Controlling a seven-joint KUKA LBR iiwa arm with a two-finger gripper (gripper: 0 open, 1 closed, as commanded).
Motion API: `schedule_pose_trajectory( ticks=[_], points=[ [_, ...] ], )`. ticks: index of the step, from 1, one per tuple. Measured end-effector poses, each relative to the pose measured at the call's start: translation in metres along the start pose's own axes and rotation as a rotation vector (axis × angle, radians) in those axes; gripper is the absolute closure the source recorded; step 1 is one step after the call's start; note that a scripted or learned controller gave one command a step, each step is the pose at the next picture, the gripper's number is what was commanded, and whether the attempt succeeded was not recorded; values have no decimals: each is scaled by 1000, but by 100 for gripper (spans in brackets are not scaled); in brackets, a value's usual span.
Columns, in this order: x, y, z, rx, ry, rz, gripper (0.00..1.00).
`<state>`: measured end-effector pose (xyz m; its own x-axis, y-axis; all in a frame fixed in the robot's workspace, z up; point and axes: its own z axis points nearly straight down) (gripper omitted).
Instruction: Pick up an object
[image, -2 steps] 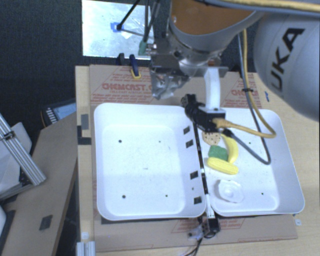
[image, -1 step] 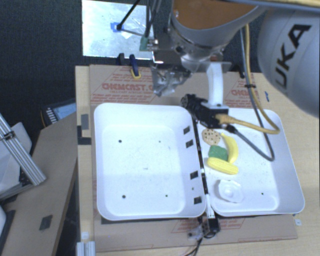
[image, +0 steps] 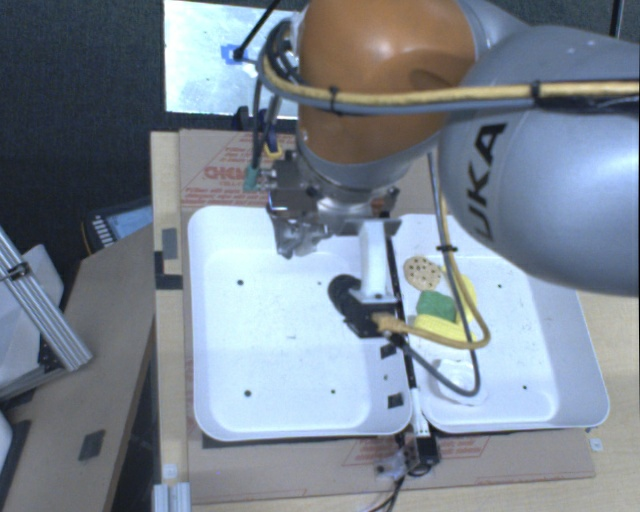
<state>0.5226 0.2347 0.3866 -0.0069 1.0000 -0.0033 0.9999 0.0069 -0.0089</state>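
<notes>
My gripper (image: 296, 236) hangs low over the far part of the left white bin (image: 205, 330), with nothing visible between or under it. In the right bin (image: 560, 385), close to the divider, lie a round tan piece with dark dots (image: 422, 268), a green block (image: 436, 304) just in front of it, and a yellow piece (image: 436, 327) touching the green block's near side. The big grey and orange arm covers the far part of the right bin, so anything there is hidden.
The bins sit on a cardboard sheet (image: 215, 170) on the bench. A grey metal frame (image: 45, 320) stands at the left, outside the bins. A thin grey cable (image: 450, 380) loops over the near part of the right bin.
</notes>
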Motion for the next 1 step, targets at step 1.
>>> schedule_pose_trajectory(
  ticks=[1],
  points=[
    [-57, 69, -51, -19, 3, 12, 100]
  ],
)
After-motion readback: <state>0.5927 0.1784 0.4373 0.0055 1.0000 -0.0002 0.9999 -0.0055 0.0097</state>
